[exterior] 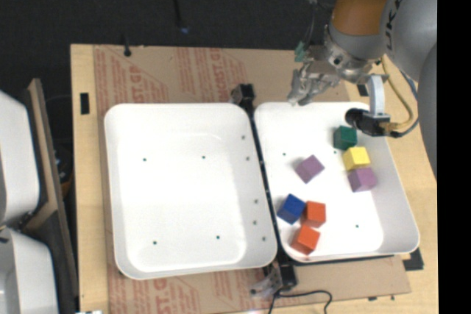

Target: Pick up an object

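Above the right bin's [383, 232] 12 o'clock rim my gripper [303, 93] hangs | grip state: cannot tell | cubes in that bin: green [344, 137], yellow [357, 157], purple [362, 179] at 2 o'clock; purple [310, 168] mid; blue [291, 208], two orange [315, 212] [307, 239] at 7 o'clock | left bin [118, 158] at 9 o'clock

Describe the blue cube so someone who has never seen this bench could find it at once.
Look in the right bin, the one holding all the blocks. Near its front left part sits a cluster of three; the blue cube is the leftmost, beside the divider between bins. Its neighbours, two orange cubes, differ in colour, and it is the bin's lone blue block.
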You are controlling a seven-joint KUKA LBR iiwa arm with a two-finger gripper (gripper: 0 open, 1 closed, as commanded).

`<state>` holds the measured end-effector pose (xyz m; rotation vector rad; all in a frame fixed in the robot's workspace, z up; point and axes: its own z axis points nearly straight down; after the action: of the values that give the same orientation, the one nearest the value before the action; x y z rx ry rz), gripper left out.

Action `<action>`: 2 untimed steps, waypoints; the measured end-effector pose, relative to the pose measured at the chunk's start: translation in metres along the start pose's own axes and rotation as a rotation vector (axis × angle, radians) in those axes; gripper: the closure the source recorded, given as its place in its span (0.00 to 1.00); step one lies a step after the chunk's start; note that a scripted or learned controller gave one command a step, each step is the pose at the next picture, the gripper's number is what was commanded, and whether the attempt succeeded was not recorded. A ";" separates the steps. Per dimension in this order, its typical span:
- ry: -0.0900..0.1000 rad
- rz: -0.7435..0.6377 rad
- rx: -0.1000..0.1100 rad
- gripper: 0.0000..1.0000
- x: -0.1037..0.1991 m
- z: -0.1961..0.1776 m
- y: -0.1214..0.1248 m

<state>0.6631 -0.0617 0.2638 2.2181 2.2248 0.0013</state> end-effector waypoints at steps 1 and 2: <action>0.000 0.000 0.000 1.00 0.047 0.004 -0.004; 0.000 0.001 0.001 1.00 0.089 0.015 -0.018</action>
<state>0.6449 0.0276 0.2487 2.2190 2.2244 0.0005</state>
